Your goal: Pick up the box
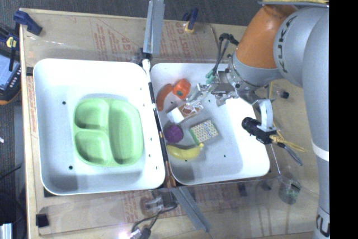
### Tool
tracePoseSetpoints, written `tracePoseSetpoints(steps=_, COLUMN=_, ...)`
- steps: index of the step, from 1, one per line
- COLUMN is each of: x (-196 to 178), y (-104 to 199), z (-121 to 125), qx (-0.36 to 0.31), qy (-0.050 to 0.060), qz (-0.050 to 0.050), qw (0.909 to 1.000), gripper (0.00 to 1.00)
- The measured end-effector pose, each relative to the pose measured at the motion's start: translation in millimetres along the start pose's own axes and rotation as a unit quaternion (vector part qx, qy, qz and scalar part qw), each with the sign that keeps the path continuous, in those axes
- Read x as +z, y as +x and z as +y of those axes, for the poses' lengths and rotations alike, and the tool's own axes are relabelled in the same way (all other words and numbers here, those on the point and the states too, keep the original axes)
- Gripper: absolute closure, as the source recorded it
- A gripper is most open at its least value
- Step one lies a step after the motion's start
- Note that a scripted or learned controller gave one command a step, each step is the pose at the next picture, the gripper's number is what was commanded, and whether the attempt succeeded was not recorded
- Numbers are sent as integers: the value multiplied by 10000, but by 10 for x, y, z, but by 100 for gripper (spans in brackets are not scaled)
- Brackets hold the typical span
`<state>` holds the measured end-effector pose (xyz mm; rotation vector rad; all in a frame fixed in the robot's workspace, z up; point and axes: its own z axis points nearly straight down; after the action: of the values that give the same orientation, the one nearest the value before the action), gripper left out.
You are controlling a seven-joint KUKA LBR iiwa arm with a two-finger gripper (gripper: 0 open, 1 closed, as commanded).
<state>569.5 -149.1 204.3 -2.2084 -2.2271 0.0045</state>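
The box is a small flat thing with a dotted pattern on top. It lies on the floor of the right bin, near the middle, a bit tilted. Nothing is holding it.

Just left of the box sits a round purple fruit. Below them lies a yellow banana, curved like a smile; its tip comes close to the box's lower corner. Above the box there is a little heap of things. A white block sits by the purple fruit. Next to it is a crinkly clear packet with some red on it. Higher up, against the bin's left wall, is an orange toy with a white patch.

The gripper is over that heap, up and right of the box and not touching the box. I cannot tell how it is set, because shiny parts and the packet blur together there. The big grey arm with its orange band reaches in from the right.

The left bin holds a green tray with three parts. It lies flat in the middle.
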Motion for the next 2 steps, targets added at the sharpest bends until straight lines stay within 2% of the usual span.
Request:
tracePoseSetpoints(steps=1, x=1095, y=-466, z=-425, qx=233, qy=-39, qz=-17, qw=9997, gripper=0)
tracePoseSetpoints(steps=2, x=987, y=-463, z=-412, qx=195, qy=-46, qz=-28, qw=9998, gripper=100)
